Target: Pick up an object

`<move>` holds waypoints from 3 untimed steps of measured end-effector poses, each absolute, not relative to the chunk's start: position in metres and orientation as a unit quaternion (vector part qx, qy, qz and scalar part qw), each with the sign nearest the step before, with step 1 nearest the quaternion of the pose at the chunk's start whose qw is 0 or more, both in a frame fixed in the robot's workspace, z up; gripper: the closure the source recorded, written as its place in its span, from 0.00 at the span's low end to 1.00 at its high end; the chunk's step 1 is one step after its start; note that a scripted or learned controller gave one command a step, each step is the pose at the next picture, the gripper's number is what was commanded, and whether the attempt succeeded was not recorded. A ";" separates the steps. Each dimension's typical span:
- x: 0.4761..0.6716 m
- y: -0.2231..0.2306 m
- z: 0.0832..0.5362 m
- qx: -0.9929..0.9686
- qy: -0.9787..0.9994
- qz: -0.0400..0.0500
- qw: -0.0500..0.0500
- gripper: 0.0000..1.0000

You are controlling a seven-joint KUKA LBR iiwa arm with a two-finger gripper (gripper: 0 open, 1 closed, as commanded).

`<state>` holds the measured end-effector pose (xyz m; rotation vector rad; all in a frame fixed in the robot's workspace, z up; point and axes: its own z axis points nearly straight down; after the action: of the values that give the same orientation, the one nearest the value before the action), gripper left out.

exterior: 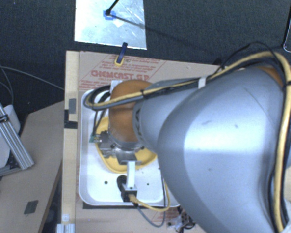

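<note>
Gripper [117,153]: low inside the bin, directly above the yellow object; open or closed not to be made out, wrist housing covering it from above.
Yellow object [108,164]: rounded, lying flat on the bin floor beneath the wrist; left and lower edges showing; kind uncertain.
White bin [88,196]: shallow, holding the yellow object toward its middle.
Cardboard sheet [138,69]: under the bin, red lettering.
Progress: approach judged complete; grasp unconfirmed; lift off the floor outstanding.
Hidden: any contact between gripper and object; bench to the right, covered by the arm [222,143].
</note>
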<state>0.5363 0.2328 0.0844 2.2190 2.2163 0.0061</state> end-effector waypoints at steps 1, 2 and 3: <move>0.537 0.232 0.089 0.708 0.706 0.002 0.003 0.00; 0.493 0.231 0.090 0.710 0.704 0.010 0.009 0.00; 0.489 0.124 0.092 0.709 0.705 0.002 0.001 0.00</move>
<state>0.4887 0.1240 0.0924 2.2260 2.2139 0.0064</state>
